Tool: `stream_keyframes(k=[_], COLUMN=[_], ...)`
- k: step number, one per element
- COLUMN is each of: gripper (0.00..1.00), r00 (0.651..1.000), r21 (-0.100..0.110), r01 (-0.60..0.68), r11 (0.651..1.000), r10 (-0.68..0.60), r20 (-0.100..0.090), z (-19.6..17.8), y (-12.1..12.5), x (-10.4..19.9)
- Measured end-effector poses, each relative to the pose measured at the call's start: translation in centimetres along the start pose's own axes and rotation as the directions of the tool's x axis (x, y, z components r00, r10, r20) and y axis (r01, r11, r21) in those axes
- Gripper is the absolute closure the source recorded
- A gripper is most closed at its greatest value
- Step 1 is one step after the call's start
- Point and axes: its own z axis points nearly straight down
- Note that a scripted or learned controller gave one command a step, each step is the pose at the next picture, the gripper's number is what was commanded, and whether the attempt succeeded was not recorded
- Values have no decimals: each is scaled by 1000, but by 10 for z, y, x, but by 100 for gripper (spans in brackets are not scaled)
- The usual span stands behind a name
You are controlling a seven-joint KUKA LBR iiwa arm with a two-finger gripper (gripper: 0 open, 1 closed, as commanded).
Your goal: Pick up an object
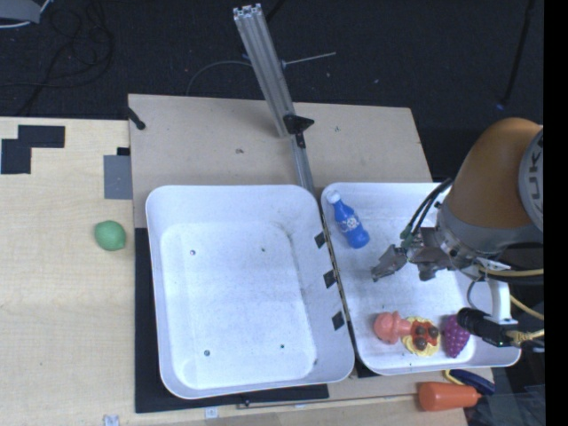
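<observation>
My gripper hangs over the middle of the right bin, open, with nothing between its fingers. A blue bottle with a white cap lies to its upper left, near the bin's left wall. Along the bin's front edge, below the gripper, lie a pink-red toy, a yellow and red toy and a purple bunch of grapes. The gripper touches none of them.
The left bin sits beside the right one. A green ball rests on the bench to the far left. An orange carrot-like object lies outside the right bin's front edge. A metal rail slants in from the back.
</observation>
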Motion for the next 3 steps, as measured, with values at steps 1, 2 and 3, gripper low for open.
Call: stream_keyframes(k=[1, 2, 3], gripper=[0, 0, 100], r00=[1000, 1000, 1000], r21=[-2, -8, -9], r01=[0, -1, -2], r11=[1000, 1000, 1000], r10=[0, 1, 2], r20=[0, 1, 1], z=[44, 89, 78], y=[1, 2, 2], x=[-4, -4, -5])
